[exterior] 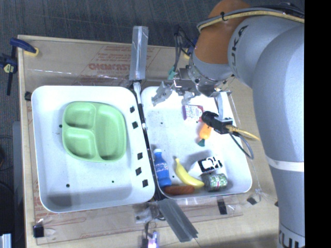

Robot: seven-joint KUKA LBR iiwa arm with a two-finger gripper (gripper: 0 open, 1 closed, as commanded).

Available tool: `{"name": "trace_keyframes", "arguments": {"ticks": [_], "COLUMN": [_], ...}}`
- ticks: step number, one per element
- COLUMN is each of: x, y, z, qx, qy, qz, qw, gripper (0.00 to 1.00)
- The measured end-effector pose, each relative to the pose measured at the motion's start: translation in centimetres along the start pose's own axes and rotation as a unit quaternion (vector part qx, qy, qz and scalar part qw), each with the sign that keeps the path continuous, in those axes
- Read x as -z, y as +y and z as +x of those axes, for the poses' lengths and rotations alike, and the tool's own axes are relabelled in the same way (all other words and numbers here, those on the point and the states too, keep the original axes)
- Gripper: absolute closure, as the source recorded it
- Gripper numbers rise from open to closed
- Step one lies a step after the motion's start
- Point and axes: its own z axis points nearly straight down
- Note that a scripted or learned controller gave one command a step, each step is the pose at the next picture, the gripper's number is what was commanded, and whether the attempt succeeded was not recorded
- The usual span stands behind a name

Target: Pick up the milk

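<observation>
A small white carton with a pink and purple label, apparently the milk (192, 111), sits in the upper middle of the right bin (239, 154). My gripper (190, 96) hangs right over its top edge, under the orange-banded wrist. The wrist hides how the gripper meets the carton. Whether the carton rests on the bin floor or is lifted I cannot tell.
An orange toy (204, 132) lies just below the carton. Along the bin's front are a blue bottle (162, 168), a banana (187, 176), a brown sausage (178, 189), a green can (216, 181) and a black-and-white box (209, 164). The left bin (46, 190) holds a green divided plate (95, 130).
</observation>
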Motion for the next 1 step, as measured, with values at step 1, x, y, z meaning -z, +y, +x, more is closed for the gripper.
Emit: {"name": "trace_keyframes", "arguments": {"ticks": [1], "x": [-4.09], "y": [-1.92], "z": [-3.97], "qx": [0.09], "qy": [0.0], "qz": [-0.001], "qw": [0.996], "gripper": [0.0]}}
